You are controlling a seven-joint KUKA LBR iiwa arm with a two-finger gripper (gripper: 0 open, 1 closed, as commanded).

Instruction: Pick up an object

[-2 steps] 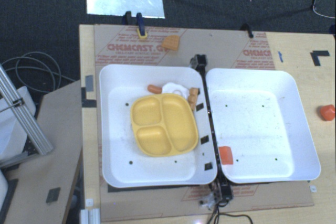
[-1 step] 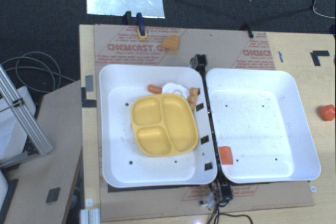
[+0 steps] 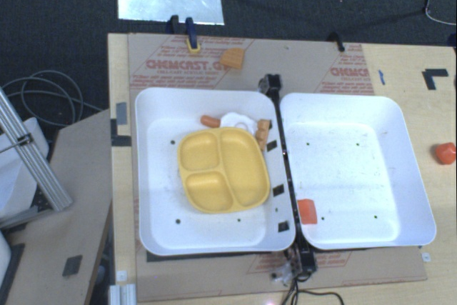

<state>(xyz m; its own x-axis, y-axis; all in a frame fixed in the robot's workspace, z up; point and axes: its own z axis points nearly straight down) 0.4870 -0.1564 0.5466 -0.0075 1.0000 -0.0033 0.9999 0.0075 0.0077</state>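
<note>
Claw state can't be told atm. Small orange-red block (image 3: 306, 211) is sat alone in the right white bin (image 3: 400, 153), the claw's entry side. It's best approached straight down, centred, kept off the bin wall.

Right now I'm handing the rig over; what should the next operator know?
Left bin: yellow tray in the middle, with a small orange piece, a white item and a tan piece along its far edge.
Right bin: one orange block at the near left corner.
On the bench outside the bins: a tan block behind the left bin, an orange object to the right.
Done: nothing lifted.
Left: choose an object, grasp it, lift.
</note>
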